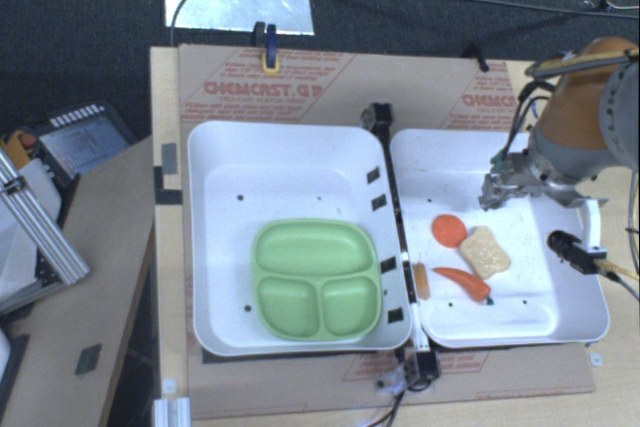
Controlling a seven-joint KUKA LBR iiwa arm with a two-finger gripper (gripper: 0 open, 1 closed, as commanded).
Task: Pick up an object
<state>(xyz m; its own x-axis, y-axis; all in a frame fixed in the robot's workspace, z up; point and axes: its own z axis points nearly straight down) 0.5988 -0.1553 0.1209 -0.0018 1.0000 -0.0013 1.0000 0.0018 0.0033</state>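
In the right bin (520, 320) lie an orange-red round piece (449, 229), a tan bread-like piece (485, 253), a red chili pepper (466, 282) and a small orange-brown stick (422, 281) by the bin's left wall. My gripper (497, 187) hangs over the upper part of this bin, above and to the right of the round piece, apart from all of them. Nothing shows between its fingers.
The left bin (225, 165) holds a green three-compartment plate (316, 277) at its front. A black divider strip (392, 215) runs between the bins. The arm with its orange band (590, 110) enters from the right.
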